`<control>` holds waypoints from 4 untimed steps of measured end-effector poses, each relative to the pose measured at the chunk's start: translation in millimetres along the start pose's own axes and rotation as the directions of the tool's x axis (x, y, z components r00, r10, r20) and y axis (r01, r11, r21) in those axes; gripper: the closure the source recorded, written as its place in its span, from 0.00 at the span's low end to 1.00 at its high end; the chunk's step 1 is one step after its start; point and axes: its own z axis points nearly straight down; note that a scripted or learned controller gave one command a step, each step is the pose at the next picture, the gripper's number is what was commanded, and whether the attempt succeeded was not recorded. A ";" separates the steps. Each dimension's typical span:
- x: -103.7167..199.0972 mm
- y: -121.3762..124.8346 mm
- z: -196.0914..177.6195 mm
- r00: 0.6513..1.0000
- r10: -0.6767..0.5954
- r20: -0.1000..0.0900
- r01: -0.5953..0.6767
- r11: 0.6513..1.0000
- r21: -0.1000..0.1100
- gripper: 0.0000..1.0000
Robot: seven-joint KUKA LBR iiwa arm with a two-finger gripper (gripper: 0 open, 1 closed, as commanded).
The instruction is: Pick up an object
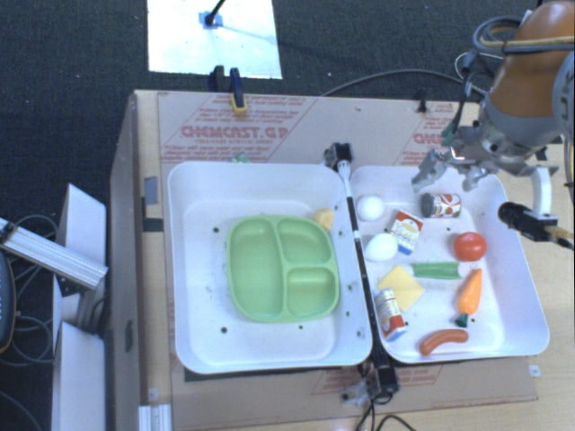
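We judged the task barely begun: nothing had been lifted, and every object lay on the floor of the right bin (530, 326) at the frame's right. The claw (446, 171) hung at the upper right of the frame, over the bin's far rim, with two pale fingers (429, 171) splayed apart — we read it as wide and holding nothing, since no object sat between them. The nearest candidate was a small can (445, 206) with a red label, lying on its side just below the claw in the picture and close to it; whether the fingers reached down to its level we could not tell from this slanted view. Further down the frame lay a red-and-white carton (406, 231), two white eggs (370, 208), a tomato (469, 246), a green pod (437, 270), a carrot (470, 293), a yellow wedge (401, 287), a second can (390, 314) and a sausage (443, 339) — all apart from the claw. The left bin (193, 241) held a green divided tray (282, 268) at centre frame, with a small yellow piece (323, 219) at its upper right corner. What remained, as we saw it, was the whole grasp: descend, close on one thing, and raise it off the desk (269, 128).
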 end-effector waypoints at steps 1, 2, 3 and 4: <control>-68.8 11.4 141.0 1.000 0.003 0.001 -0.003 1.000 -0.001 0.00; -77.0 46.1 156.2 1.000 -0.002 0.000 0.002 1.000 -0.001 0.00; -77.1 47.7 144.0 1.000 -0.004 0.002 0.004 1.000 -0.006 1.00; -6.8 34.1 40.3 1.000 -0.003 0.000 0.003 1.000 -0.005 1.00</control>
